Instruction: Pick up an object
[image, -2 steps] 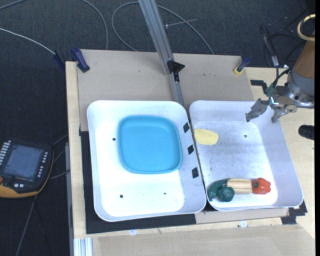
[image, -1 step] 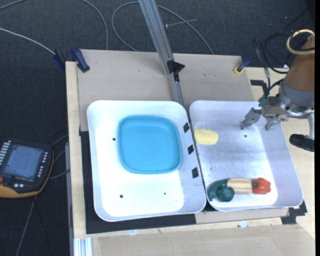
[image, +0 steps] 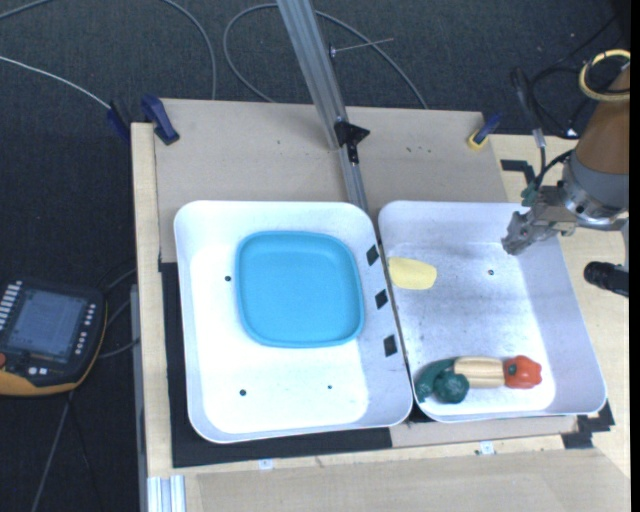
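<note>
The claw (image: 522, 236) hovers over the right white bin's (image: 560, 330) far right corner; I cannot tell how it stands. The pale yellow rounded piece (image: 412, 273) lies toward the bin's left wall, long axis crosswise, with bare floor between. Other toys crowd the near edge.

yellow piece (image: 412, 273) — right bin (image: 560, 300), left edge

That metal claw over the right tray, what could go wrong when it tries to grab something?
The tool hangs near the right bin's far edge, apart from every object, so it may close on nothing. The green piece, tan piece and red piece lie touching along the near wall, so it could bump the wall or catch two. The yellow piece sits beside the left wall.
</note>
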